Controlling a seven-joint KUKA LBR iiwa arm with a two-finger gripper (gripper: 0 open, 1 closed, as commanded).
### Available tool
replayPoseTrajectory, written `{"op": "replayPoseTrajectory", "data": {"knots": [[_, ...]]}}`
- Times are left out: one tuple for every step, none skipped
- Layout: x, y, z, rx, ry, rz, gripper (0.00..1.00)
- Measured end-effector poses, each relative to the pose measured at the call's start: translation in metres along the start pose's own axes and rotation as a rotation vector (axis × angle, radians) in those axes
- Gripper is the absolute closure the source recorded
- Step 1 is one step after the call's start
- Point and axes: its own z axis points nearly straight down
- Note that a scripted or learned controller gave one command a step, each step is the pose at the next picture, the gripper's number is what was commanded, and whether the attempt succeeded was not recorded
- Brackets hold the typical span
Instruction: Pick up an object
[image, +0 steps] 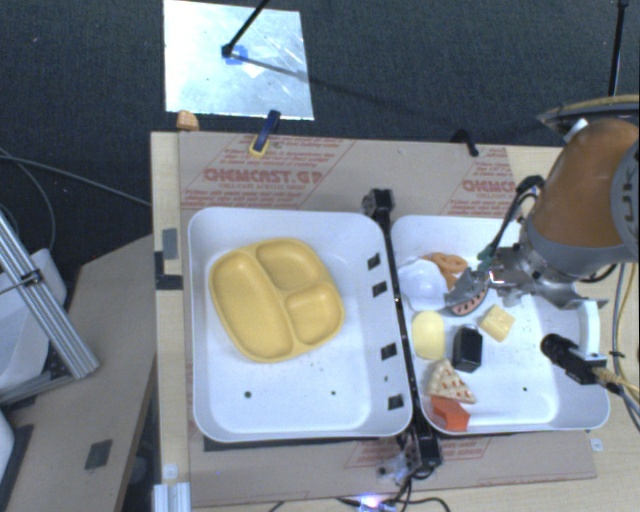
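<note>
The right bin (530, 400) holds several small things: a white cup (420, 283), an orange piece (447, 265) behind it, a pale yellow lemon-like piece (428, 334), a black block (467, 348), a yellow cheese cube (496, 323), a pizza slice (450, 383) and a red-orange piece (451, 418). My gripper (468, 293) is low over the bin's middle, just right of the white cup and above the black block. The grey arm with its orange band (590, 190) comes in from the right.
The left bin (290, 405) carries a yellow divided plate (275, 298). A black divider (395, 310) runs between the bins. A black part (568, 358) sticks out near the right bin's right wall. Cardboard lies under both bins.
</note>
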Motion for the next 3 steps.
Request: {"op": "replayPoseTrajectory", "data": {"knots": [[0.001,0.027,0.096,0.007,0.001,-0.001,0.00],[0.063,-0.022,0.010,-0.001,0.002,-0.006,0.00],[0.121,-0.049,-0.147,-0.019,0.005,-0.010,0.00]]}}
